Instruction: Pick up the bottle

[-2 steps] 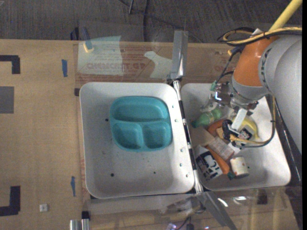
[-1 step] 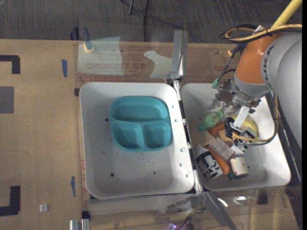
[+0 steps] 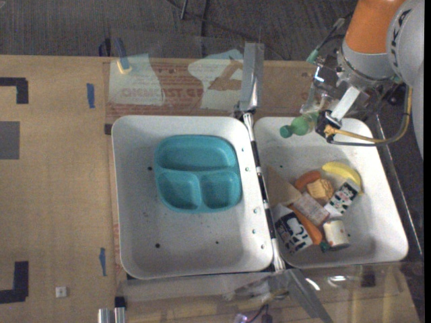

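Pincer (image 3: pixel 322 116) grips the bottle (image 3: pixel 298 125) — lifted, green cap pointing left — above the right bin (image 3: pixel 394 210).

Grey arm (image 3: pixel 407 25), orange band, yellow cable.

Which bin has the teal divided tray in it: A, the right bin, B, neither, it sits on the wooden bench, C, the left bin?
C: the teal divided tray lies flat in the left bin, while the right bin holds the clutter of small items.
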You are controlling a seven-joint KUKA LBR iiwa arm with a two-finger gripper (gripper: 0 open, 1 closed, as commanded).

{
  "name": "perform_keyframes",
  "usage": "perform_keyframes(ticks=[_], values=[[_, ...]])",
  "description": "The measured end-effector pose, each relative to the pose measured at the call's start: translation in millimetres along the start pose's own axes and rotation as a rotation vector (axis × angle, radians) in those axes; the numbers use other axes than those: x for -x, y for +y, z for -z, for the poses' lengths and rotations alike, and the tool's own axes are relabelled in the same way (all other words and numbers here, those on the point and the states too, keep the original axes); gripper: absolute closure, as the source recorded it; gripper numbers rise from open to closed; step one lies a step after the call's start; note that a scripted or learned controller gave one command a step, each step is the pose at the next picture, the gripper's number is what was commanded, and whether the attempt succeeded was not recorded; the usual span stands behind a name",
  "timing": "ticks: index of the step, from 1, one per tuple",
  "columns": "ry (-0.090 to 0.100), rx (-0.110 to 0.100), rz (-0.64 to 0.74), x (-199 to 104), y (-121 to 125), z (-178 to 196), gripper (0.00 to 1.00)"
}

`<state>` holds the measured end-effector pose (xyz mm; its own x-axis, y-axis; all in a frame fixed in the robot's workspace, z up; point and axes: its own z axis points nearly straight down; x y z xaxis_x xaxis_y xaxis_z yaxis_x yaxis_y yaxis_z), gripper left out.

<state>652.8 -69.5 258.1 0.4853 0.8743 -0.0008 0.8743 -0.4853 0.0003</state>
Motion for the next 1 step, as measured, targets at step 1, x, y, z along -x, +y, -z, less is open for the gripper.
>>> perform_keyframes(ticks=[1], values=[[-0.001, -0.003, -0.003, 35.5, -44.0, -7.5, 1.00]])
